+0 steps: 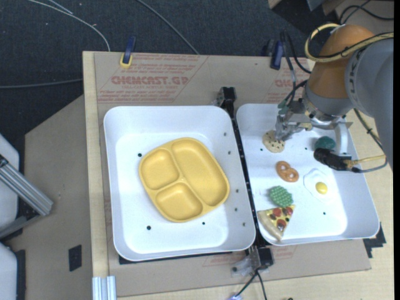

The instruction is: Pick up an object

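Tool, grip state impossible to tell, poised over cookie in right bin; best centred before lifting.

Arm enters from the right edge of the camera view, upper right quadrant: bulky grey link, then the orange band above the wrist, angled down and to the left. Below the band the grey wrist narrows into the hand, which points downward with its metal fingers low, close to surface level. A black cable loops over the orange band; finger spacing not resolvable at this slant.
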Controlling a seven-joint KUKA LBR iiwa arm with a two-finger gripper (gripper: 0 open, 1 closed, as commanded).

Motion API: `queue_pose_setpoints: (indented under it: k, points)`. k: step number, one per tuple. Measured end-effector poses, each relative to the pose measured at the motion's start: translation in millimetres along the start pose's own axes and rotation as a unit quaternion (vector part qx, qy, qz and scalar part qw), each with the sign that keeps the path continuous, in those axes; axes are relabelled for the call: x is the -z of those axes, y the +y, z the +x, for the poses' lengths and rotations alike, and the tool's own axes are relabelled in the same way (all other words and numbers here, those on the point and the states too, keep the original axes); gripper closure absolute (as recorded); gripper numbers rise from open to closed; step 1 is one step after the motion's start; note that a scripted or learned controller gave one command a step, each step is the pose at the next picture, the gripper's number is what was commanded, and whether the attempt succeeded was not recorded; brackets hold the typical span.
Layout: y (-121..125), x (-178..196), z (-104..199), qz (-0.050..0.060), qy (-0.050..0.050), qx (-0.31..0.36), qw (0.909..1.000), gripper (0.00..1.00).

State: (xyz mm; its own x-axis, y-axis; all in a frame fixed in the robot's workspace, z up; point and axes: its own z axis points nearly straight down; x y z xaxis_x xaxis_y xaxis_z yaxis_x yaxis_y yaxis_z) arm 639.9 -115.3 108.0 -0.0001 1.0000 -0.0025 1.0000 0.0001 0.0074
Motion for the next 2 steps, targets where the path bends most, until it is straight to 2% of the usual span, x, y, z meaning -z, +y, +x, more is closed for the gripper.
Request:
queue_pose_setpoints:
  k: [2]
  points:
    - [-5.5, 106.0, 4.7, 0.0, 0.0, 0.0, 1.0, 1.0]
